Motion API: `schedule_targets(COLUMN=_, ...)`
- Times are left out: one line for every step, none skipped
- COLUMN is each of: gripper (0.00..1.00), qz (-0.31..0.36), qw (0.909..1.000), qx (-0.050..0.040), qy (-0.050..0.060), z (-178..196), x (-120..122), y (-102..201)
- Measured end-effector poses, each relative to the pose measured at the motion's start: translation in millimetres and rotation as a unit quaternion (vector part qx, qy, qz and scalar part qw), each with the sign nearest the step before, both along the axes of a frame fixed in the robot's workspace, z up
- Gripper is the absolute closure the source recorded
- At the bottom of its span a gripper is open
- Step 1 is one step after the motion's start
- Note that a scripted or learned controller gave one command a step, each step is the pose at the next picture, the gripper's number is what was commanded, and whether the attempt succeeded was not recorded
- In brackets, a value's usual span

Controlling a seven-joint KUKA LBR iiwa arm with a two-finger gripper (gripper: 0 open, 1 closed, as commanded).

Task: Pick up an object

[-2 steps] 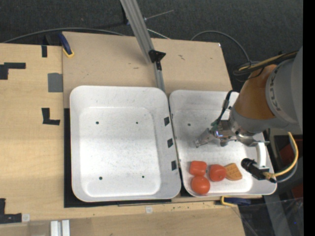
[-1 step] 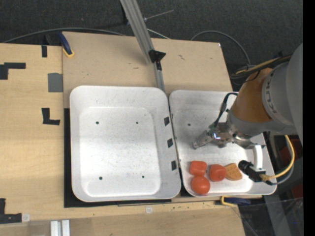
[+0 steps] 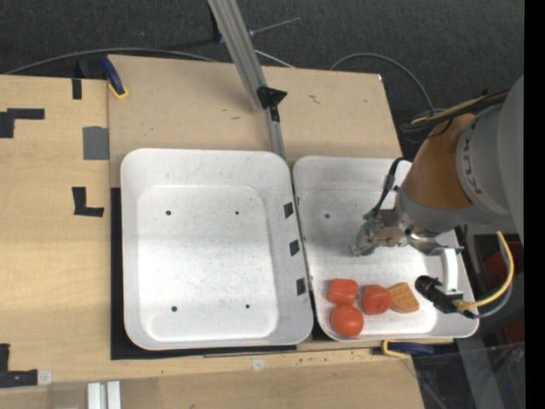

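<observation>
Over the right bin [image 3: 341, 181] hangs the claw [image 3: 368, 244], above red pieces [image 3: 345, 292]

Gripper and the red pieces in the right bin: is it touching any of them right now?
Apart. The camera view shows bare white bin floor between the gripper and the three red pieces clustered near the right bin's front edge.

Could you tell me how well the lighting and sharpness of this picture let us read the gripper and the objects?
Camera view: even light, soft shadows; the red objects read clearly in the right bin; the gripper is small, dark and slightly blurred.
</observation>
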State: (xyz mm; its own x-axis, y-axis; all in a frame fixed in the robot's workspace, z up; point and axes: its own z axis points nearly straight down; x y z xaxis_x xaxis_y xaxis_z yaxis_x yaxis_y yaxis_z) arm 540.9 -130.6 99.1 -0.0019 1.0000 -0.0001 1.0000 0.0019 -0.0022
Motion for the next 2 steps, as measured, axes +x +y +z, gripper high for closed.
schedule_targets(gripper=1.00, qz=0.000, qw=1.0000, qx=0.0001, qy=0.000, z=44, x=7, y=5)
schedule_targets(gripper=1.00, qz=-0.001, qw=1.0000, qx=-0.0005, qy=-0.002, z=90, x=3, y=-2)
